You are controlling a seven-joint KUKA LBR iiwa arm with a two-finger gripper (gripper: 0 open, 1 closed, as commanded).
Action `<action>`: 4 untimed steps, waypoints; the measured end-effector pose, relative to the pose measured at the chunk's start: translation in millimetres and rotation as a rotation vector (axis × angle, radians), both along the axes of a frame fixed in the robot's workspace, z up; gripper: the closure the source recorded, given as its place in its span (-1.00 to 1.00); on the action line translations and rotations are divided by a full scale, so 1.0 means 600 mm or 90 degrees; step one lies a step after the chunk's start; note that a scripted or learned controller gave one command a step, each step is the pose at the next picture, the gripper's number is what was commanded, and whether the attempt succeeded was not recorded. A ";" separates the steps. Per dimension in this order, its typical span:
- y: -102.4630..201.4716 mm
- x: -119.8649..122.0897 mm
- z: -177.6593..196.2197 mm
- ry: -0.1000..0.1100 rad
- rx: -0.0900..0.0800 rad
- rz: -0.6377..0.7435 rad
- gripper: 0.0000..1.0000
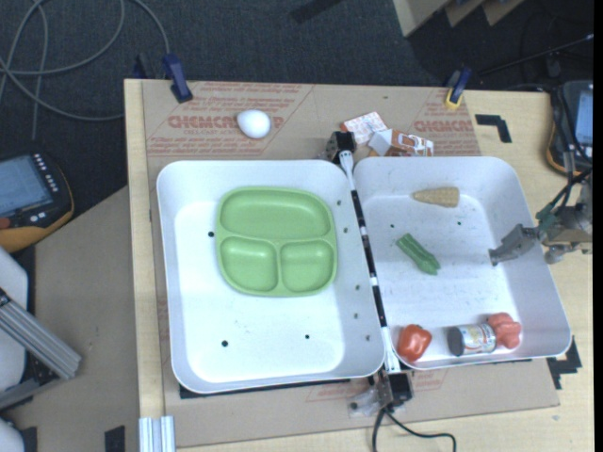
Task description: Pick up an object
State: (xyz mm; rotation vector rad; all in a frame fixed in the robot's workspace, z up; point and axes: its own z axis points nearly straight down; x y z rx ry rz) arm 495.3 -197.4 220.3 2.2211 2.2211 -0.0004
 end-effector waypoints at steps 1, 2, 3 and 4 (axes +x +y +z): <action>0.140 0.057 -0.179 0.002 0.002 0.001 -1.00; 0.170 0.133 -0.227 0.000 0.000 0.001 -1.00; 0.170 0.134 -0.210 -0.002 0.000 0.001 1.00; 0.260 0.117 0.000 -0.002 0.001 0.001 1.00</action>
